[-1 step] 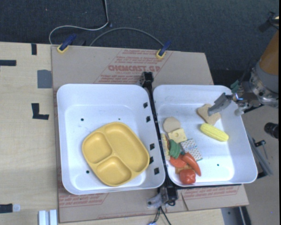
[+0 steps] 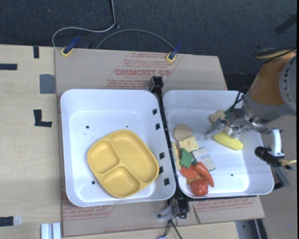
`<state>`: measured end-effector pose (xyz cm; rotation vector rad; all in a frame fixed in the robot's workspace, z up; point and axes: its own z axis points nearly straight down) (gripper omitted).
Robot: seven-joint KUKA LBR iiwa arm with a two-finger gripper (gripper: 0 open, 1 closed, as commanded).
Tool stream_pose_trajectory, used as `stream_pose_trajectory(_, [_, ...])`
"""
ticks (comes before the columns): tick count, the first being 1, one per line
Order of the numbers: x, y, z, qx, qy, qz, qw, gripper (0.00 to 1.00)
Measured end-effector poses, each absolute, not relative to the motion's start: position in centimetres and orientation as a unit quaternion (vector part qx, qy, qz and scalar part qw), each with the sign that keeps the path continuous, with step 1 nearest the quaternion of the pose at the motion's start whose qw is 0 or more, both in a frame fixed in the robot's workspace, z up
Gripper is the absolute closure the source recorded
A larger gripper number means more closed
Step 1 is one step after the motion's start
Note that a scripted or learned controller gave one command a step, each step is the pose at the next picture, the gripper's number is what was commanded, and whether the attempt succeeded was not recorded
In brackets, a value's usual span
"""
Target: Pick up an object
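1. Hovering low in the right white bin (image 2: 249,183): grey two-finger claw (image 2: 224,128), grip state impossible to tell.
2. Just right of claw, touching: yellow plastic corn cob (image 2: 229,142).
3. Far left: yellow three-compartment plate (image 2: 122,162).

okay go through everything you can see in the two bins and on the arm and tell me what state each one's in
yellow divided plate: right way up in the left bin, tilted askew.
corn cob: lying flat in the right bin, beside the gripper.
red pepper: lying at the near end of the food pile.
cheese wedge: flat, touching the pile.
tan round piece: flat, at the pile's far end.
gripper: low over the right bin; what it holds is unclear.
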<state>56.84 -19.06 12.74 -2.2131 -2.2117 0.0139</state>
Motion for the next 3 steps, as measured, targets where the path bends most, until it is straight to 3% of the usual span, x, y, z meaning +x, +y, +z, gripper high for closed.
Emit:
stream_pose_trajectory(1, [57.6, -19.7, 8.4, -0.707, -0.707, 0.0003, -0.001, 0.00])
stream_pose_trajectory(2, [57.7, -19.7, 9.7, -0.707, -0.708, -0.0008, -0.002, 1.00])
stream_pose_trajectory(3, [65.7, -13.9, 8.4, -0.704, -0.710, -0.0019, 0.000, 1.00])
